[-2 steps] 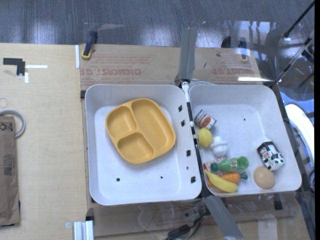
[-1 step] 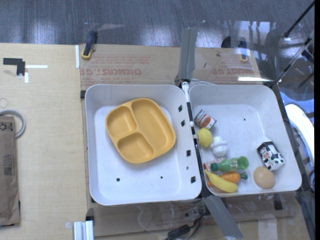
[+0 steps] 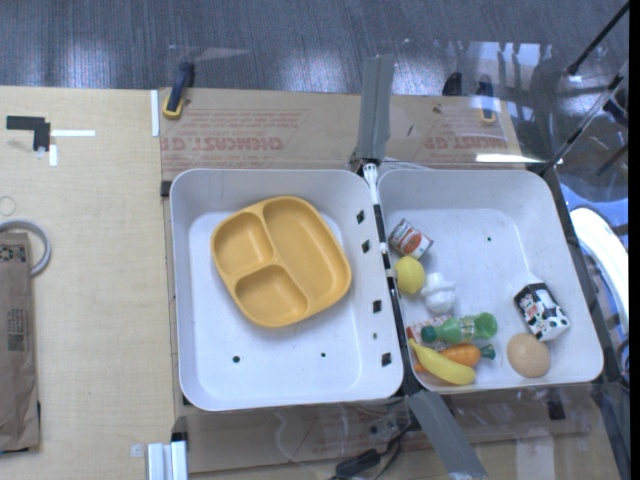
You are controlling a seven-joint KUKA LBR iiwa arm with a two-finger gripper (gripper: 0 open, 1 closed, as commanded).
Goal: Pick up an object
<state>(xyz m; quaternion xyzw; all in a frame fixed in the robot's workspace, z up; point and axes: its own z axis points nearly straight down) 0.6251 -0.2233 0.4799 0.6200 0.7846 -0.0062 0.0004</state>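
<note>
We cannot tell whether the pincer is released or clenched, and with nothing to place it by we set things against each other and the bins. The left bin (image 3: 190, 298) holds a yellow divided plate (image 3: 281, 260) with three compartments, lying flat and turned at a slant near the bin's middle. The things to pick all lie in the right bin (image 3: 500, 193). Along its left wall sit a small red and white can (image 3: 409, 239), tipped on its side, then a lemon (image 3: 410, 275) just below it, and a small white lump (image 3: 438, 292) touching the lemon's lower right. Nearer the front left corner a green bottle (image 3: 462, 327) lies on its side, with a carrot (image 3: 462, 355) just beneath it and a banana (image 3: 445, 366) against the front wall. Toward the front right corner a black and white carton (image 3: 541, 311) lies tilted, and a tan egg (image 3: 528, 355) rests just below it. Brown cardboard (image 3: 260, 128) lies behind both bins.
</note>
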